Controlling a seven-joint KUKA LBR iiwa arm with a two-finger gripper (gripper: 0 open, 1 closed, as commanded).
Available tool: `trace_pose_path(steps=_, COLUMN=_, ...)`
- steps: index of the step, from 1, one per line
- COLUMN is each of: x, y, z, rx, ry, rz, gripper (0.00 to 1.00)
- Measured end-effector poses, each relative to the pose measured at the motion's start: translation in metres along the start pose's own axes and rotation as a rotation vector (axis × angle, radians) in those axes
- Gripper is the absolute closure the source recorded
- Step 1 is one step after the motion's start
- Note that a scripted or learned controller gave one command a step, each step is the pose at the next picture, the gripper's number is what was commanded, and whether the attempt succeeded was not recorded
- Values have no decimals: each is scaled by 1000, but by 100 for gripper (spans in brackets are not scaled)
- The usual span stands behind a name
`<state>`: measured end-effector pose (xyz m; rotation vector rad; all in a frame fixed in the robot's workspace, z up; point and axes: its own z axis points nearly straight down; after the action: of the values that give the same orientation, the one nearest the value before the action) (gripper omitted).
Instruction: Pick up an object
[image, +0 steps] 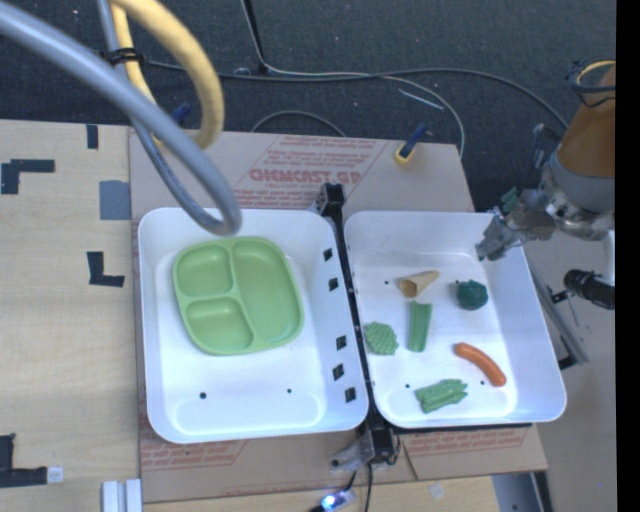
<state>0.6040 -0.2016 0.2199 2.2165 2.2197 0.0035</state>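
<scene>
The jaws of the gripper (497, 240) hang over the upper right rim of the right bin (390, 232); whether they are parted or pinched cannot be told. Nearest, just below and left, sits a dark green broccoli toy (471, 294). It looks light, bumpy and hard, so squeezing its round sides should work. An orange toy sausage (481, 363) lies lower down, smooth and maybe slippery.

Bench (60, 330): pale wood surface with a cardboard sheet (300, 165) laid flat on it. Two white bins rest side by side on the cardboard, left bin (250, 410) at 9 o'clock of right bin (520, 400), rims touching.
</scene>
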Motion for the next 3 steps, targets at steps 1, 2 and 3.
trace_pose_path(steps=1, x=0, y=0, z=12, rx=7, ry=1, rz=0, gripper=100)
trace_pose_path(steps=2, x=59, y=-8, z=3, rx=6, ry=3, rz=-5, gripper=100)
trace_pose_path(steps=3, x=110, y=-32, z=1, rx=9, ry=3, rz=-3, gripper=100)
